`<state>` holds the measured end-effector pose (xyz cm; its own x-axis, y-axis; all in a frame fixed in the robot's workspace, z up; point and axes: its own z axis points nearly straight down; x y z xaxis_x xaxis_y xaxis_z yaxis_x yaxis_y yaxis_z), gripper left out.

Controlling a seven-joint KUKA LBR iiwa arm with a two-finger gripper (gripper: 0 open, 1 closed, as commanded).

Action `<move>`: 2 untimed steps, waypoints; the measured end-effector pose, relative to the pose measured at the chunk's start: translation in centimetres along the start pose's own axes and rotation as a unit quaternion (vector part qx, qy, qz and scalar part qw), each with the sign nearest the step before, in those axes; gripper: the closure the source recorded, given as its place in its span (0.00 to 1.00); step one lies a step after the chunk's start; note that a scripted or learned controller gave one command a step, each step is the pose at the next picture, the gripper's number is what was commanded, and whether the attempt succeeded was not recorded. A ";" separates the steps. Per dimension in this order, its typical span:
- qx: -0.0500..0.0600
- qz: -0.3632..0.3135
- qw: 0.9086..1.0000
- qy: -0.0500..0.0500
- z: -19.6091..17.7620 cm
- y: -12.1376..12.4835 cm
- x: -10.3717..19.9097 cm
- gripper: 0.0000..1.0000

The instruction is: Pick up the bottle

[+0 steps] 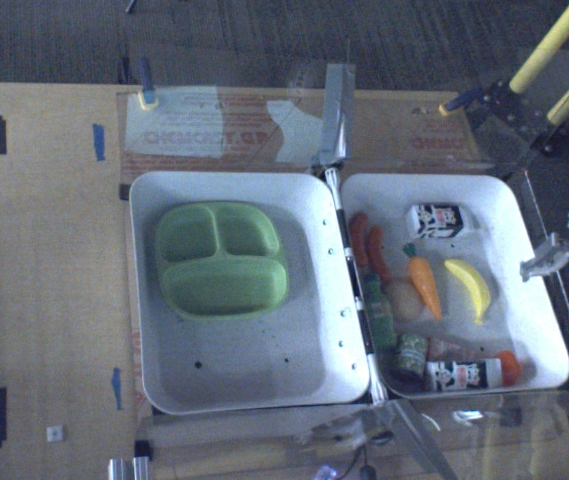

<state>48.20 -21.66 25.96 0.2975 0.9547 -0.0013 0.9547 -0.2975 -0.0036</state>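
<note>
Two white bins on desk; I see bottle [466,372] lower right, tool [552,258] at right edge, state unclear.

Dark grey carpet floor [264,18] — tan bench top [44,268] below.

No text legible anywhere. Cardboard sheet [204,133] behind left bin carries faint printed lettering under clear film, too blurred to read. Small carton [435,220] at back of right bin has black-and-white label, wording unreadable. Bottle [464,373] lying at front of right bin shows white label with dark marks, illegible. Green bottle [379,313] by bin divider: label too small to tell.
</note>
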 end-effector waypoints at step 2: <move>0.002 0.008 1.000 0.000 10.6 -0.7 1.5 1.00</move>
<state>47.96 -19.98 15.34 0.3130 0.9497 -0.0007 0.9497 -0.3130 -0.0084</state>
